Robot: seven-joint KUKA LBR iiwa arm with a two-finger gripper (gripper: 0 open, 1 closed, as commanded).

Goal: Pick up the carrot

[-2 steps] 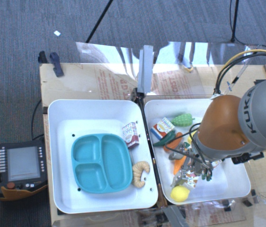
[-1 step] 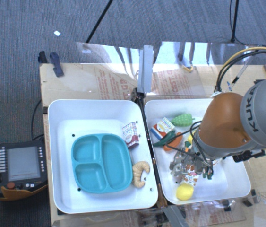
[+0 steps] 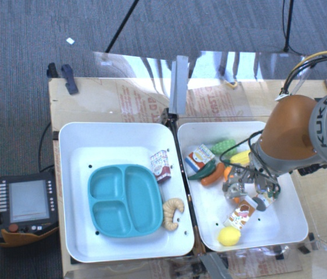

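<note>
Gripper (image 3: pixel 245 186), jaw state unclear, mid right bin (image 3: pixel 288 228), just right of carrot (image 3: pixel 212 178).

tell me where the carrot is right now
The carrot lies in the right bin, towards its left side, against a dark green vegetable, with the gripper just to its right.

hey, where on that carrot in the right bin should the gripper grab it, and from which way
Probably across the carrot's orange middle, coming straight down. It lies flat and slanted, touching a dark green vegetable on its upper-left, so fingers should straddle its narrow width near the freer right end, beside the gripper.
</note>
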